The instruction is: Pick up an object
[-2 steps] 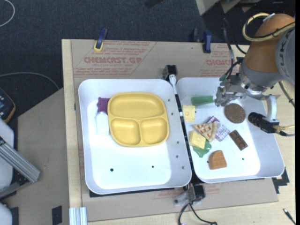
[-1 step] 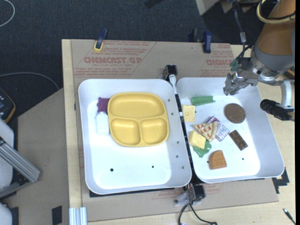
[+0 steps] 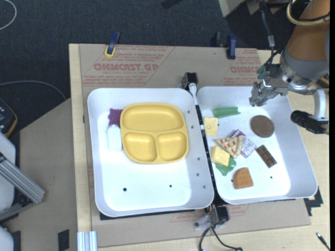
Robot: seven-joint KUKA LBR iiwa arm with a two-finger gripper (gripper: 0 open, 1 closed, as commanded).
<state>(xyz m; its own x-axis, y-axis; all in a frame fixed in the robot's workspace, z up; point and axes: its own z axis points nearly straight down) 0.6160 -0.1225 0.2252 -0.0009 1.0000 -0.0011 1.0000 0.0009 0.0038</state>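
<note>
The surface (image 3: 157, 61), a cardboard-covered board, carries two white bins side by side, clamped along its far edge by a yellow clip (image 3: 110, 49) and a blue clip (image 3: 230, 47). The left bin (image 3: 152, 197) has its near half bare, giving wide open room there; its far half is taken up by a yellow tray (image 3: 154, 132) with three compartments. Tucked between the tray and the bin's left wall are a purple item (image 3: 114, 116) and a white item (image 3: 113, 137), both touching the tray's edge.

The right bin (image 3: 293, 171) meets the left one along a shared rim in the middle. The arm (image 3: 309, 41) hangs over its far right corner, and the pincer (image 3: 260, 94) sits just above the far wall; whether its fingers are spread or pressed together cannot be told, and nothing shows between them.

The objects lie in the bin's middle and left. A green stick (image 3: 226, 111) lies nearest the far wall, a brown disc (image 3: 261, 126) just right of it, closest to the pincer. A yellow square (image 3: 211, 126) rests against the left rim. A cluster of yellow wedges and wrappers (image 3: 230, 146) sits mid-bin, a dark bar (image 3: 265, 156) to its right, and an orange biscuit (image 3: 243, 178) nearest the front. The bin's right side and near edge stay open.
</note>
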